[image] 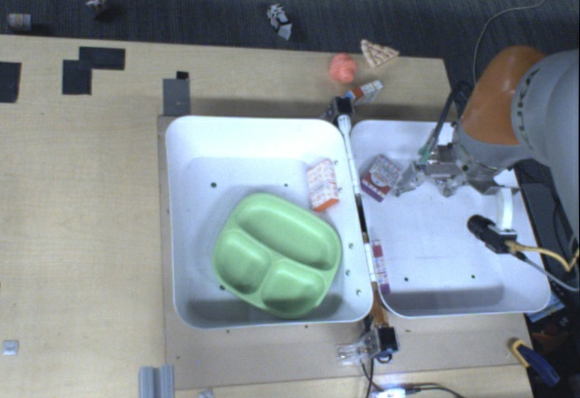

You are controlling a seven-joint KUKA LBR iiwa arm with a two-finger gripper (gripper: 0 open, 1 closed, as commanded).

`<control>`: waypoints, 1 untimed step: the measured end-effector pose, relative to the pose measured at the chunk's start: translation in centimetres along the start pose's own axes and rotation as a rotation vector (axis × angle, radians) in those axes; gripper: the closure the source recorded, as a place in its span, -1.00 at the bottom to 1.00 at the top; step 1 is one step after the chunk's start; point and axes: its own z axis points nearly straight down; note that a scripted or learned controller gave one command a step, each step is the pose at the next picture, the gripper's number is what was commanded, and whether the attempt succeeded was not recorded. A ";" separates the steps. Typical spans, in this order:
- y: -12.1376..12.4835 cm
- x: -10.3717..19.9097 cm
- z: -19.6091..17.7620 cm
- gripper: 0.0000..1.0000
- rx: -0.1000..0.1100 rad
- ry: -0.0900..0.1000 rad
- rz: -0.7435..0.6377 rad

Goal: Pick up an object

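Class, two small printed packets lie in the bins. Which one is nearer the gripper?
The crumpled packet in the right bin, just left of the gripper. The other packet lies in the left bin above the green tray.

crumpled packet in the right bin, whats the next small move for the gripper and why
Probably a short slide toward the crumpled packet, then a descent over it. The gripper sits just beside the packet, in the right bin, and nothing shows between it and the packet.

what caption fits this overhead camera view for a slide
Grey KUKA arm's gripper beside a crumpled packet in the right white bin; green divided tray in the left.
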 end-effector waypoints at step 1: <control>4.1 3.8 -0.1 -1.00 -0.003 -0.006 0.003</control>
